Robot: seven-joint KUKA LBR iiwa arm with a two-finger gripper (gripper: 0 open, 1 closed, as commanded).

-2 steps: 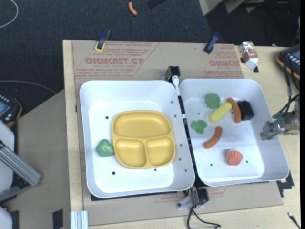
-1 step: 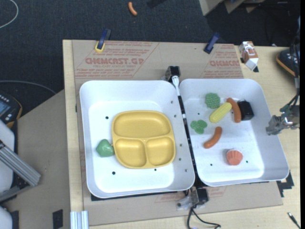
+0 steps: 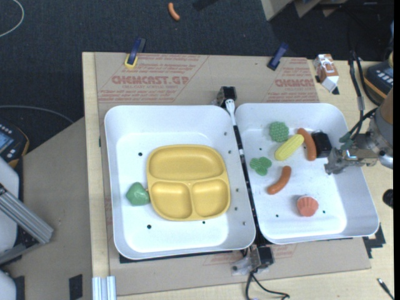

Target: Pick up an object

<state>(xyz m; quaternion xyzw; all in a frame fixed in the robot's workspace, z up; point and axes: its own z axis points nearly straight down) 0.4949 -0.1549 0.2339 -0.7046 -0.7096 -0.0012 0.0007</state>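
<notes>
Grey gripper (image 3: 337, 162) hangs over the right-hand bin's (image 3: 350, 220) outer edge (open or closed, I cannot tell), near a toy corn cob (image 3: 289, 147).

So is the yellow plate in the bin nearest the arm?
No: the yellow plate lies in the bin on the view's left, with a green toy beside it.

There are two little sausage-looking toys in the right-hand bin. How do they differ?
The upper sausage is plain orange; the lower sausage is redder. The upper sausage runs nearly straight up the view, while the lower sausage slants. The upper sausage lies close against the yellow corn cob; the lower sausage lies apart from its neighbours. Both are slim, round-ended and lie flat in the right bin.
</notes>
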